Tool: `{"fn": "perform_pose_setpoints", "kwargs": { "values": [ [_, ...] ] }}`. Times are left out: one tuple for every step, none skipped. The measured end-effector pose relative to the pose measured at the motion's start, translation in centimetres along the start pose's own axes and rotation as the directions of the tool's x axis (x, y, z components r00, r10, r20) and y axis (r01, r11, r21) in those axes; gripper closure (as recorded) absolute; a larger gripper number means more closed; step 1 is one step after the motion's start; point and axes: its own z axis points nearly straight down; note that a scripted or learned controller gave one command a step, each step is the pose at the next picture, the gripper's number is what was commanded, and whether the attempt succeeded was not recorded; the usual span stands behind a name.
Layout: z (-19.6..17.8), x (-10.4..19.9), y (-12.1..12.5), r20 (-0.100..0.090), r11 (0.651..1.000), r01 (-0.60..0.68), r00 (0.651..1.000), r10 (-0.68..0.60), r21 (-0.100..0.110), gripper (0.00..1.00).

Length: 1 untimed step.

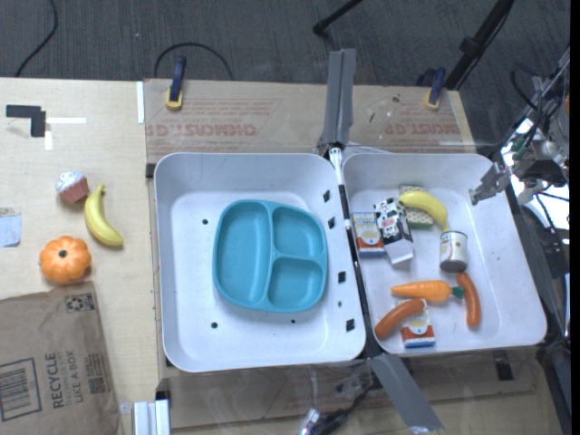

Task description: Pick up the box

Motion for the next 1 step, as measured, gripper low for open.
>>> {"fn": "perform_pose_setpoints", "kwargs": {
  "values": [
    [8.4, 7.57, 1.32, 0.0, 1.0, -0.012, 1.0, 0.012, 0.001, 0.0]
  ]
}}
